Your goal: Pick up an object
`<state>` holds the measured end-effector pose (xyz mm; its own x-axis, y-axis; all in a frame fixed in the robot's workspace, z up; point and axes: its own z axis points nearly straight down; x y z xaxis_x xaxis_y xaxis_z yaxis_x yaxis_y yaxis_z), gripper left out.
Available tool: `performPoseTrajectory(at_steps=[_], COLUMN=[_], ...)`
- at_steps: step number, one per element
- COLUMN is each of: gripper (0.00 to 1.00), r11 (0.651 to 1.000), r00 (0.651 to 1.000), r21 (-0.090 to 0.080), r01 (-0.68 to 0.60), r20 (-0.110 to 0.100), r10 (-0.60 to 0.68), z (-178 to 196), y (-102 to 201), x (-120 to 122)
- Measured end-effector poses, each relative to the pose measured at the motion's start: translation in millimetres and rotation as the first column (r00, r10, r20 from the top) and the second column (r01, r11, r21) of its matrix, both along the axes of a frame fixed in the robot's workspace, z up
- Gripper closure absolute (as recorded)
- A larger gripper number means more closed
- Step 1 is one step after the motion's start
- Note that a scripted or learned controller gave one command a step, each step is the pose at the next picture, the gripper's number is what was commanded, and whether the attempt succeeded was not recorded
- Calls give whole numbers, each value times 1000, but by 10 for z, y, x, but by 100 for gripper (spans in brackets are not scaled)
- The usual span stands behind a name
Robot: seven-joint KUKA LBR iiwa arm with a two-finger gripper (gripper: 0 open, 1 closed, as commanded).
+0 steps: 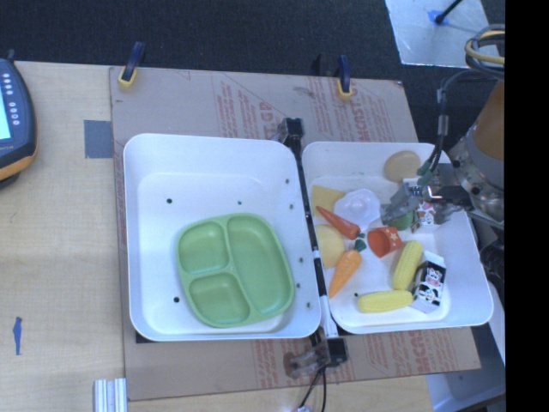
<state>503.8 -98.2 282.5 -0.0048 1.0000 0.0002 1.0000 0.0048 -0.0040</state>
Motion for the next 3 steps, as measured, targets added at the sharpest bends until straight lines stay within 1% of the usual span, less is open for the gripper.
performPoseTrajectory(at_steps=[1,2,3], gripper=[0,0,0], r11=[1000,1000,1000], r00=[1000,1000,1000], r21=[-1,-3,-1], r01=[1,-4,-4], r20=[-5,10,5], r10=[-1,4,4], z=[-1328,-1912,-1897], y=[-401,-634,-278], x=[270,1170,1546])
